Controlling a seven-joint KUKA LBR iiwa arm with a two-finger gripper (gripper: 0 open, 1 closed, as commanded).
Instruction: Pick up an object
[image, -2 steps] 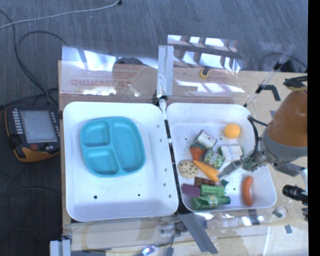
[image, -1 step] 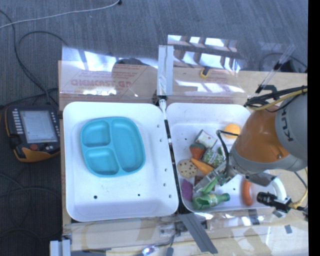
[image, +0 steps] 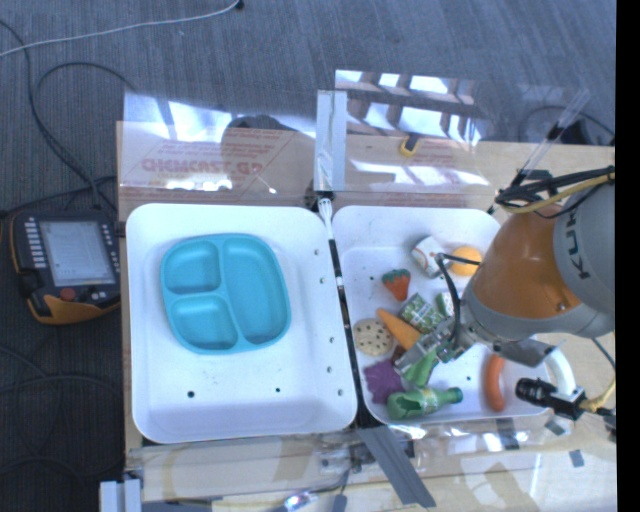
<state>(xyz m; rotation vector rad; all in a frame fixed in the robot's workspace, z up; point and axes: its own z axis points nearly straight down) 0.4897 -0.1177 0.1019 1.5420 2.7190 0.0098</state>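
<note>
The gripper (image: 432, 352) sits low in the right bin (image: 470, 225), down among a heap of toy food. Right at its tip lies a green bottle-shaped piece (image: 424, 366), and this looks like the thing being gone for, though whether it is actually caught cannot be told from here: the metal end and the green piece overlap, and the state of the tool is not readable.

Just left of the tip is an orange carrot-like wedge (image: 400, 327), with a round speckled cookie (image: 372, 337) beside it and a purple lump (image: 381, 379) below that. A second green item (image: 424, 401) lies along the bin's near edge. Farther up are a strawberry (image: 397, 284), a small white can (image: 426, 254) and an orange ball (image: 465, 259). A red sausage (image: 493, 383) lies apart on the right, under the arm (image: 530, 275).

The pieces are crowded toward the bin's left half, so any grab is likely to nudge neighbours. The left bin (image: 180, 395) holds a blue divided plate (image: 226, 291), well clear of the work.
</note>
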